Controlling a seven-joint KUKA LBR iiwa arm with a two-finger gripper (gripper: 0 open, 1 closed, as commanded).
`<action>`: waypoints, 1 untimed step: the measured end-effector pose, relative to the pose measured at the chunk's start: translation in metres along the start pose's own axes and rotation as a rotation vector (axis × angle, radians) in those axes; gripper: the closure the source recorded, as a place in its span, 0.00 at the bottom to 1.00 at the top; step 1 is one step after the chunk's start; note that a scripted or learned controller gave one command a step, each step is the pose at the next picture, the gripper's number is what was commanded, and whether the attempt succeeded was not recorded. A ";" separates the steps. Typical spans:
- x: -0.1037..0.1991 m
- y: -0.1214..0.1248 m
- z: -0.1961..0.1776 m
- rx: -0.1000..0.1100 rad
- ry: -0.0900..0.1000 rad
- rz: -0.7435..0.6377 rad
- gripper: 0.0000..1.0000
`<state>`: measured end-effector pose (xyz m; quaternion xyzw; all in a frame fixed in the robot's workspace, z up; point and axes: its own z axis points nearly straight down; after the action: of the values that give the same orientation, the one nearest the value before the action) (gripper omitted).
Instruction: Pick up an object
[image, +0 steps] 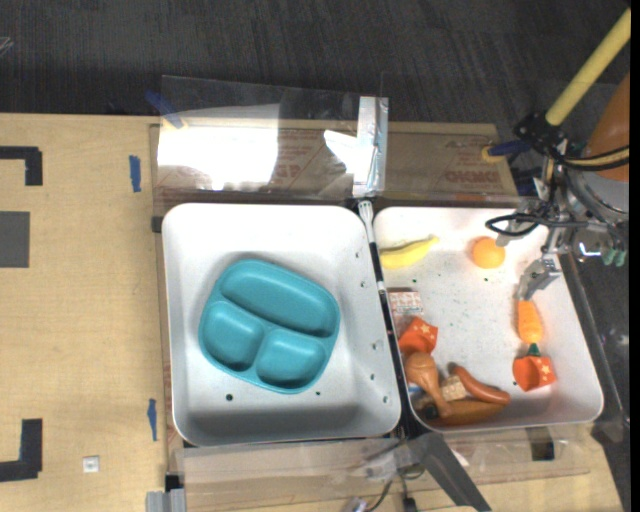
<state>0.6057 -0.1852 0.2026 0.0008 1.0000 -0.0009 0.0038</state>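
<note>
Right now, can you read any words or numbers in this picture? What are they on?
No text here can be read for sure.
Cardboard sheet behind the bins: faint reddish print, too blurred to read.
Small packet in the right bin: a printed label, too small to read.
Teal tray in the left bin: no writing visible.

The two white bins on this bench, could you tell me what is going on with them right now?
A robot arm reaches in from the right, its gripper low over the right bin, just above a carrot. Nothing shows between its fingers, so no object has been picked up yet. That bin also holds a banana, an orange ball, a sausage and other toy foods near its front edge. The left bin holds a teal divided tray.
</note>
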 end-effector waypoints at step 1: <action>0.027 -0.034 0.105 -0.002 0.009 0.219 0.00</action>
<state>0.5791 -0.2192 0.0971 0.1103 0.9939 0.0004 -0.0008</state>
